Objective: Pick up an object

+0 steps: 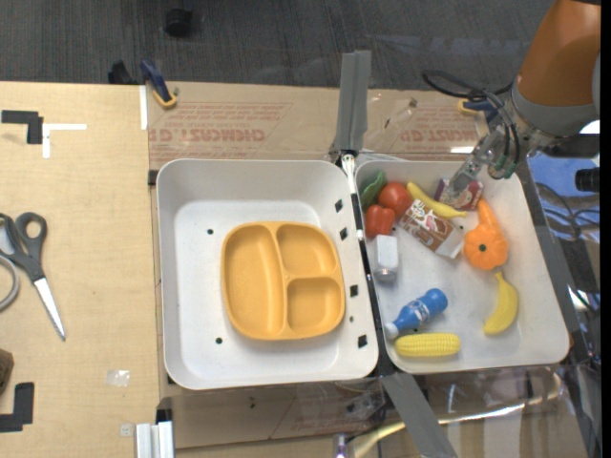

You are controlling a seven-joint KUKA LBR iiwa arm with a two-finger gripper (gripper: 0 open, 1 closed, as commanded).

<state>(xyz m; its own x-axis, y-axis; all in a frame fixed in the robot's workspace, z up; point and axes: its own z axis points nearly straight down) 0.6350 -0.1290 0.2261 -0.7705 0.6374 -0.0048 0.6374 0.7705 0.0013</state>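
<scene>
A: Looking at the claw (474, 172) first. Hanging over the far right part of the right bin (549, 327), under the grey arm with its orange band (563, 41). Cannot tell how far open, nor whether gripping anything.

B: Touching anything?

A: Hovering just above a small reddish packet (461, 195), close to it; contact impossible to judge.

B: Moving to the bins, then.

A: Lying in the right bin: a red tomato (395, 197) and red pepper (379, 220) beside something green (372, 185), a thin yellow banana (434, 201), a brown-and-white carton (431, 228), an orange pumpkin shape (486, 244) touching an orange carrot (487, 214), a second banana (502, 305), a corn cob (427, 345), a blue-and-white bottle (417, 313), and a small grey-white block (386, 257).

B: And the left one?

A: Holding a yellow divided plate (283, 280), three compartments, smooth plastic, inside the left bin (181, 256).

B: Outside the bins?

A: Resting on the wooden surface (76, 256), grey-handled scissors (36, 265), well apart from both bins.
</scene>
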